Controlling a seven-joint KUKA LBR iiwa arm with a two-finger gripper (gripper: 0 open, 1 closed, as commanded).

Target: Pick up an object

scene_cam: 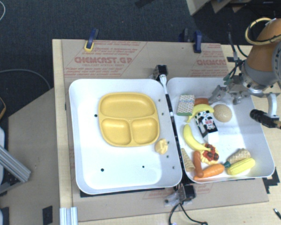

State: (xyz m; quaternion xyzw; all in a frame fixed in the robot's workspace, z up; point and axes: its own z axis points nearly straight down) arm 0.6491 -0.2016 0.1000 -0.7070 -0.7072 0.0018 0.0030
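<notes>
1. The arm (264,50) is reaching in over the far right part of the right bin (264,142). The gripper (229,92) is hanging low above the bin's far end; how its jaws stand cannot be told, the metal parts there being too small and cluttered to read.

2. Nothing is showing between the jaws, so the pick is judged not yet made.

3. The nearest candidate is a tan round ball (222,112), lying just beside the jaws, toward the camera and slightly left. Being round, it is offering no long axis to align with.

4. Further left of the jaws a yellow banana (193,137) is lying with its long axis running toward the camera; a black-and-white block (206,123) is resting against it.

5. A green-edged sponge (185,104) is sitting well left of the jaws, near the wall between the bins.

6. A toy corn cob (240,166) and a carrot (210,171) are lying well apart from the jaws, at the camera-side end.

7. The left bin (84,139), holding a yellow divided tray (129,117), is lying far left on the tabletop (61,78).

8. Judgement: a short drop toward the ball is the likeliest move; it may roll.
</notes>
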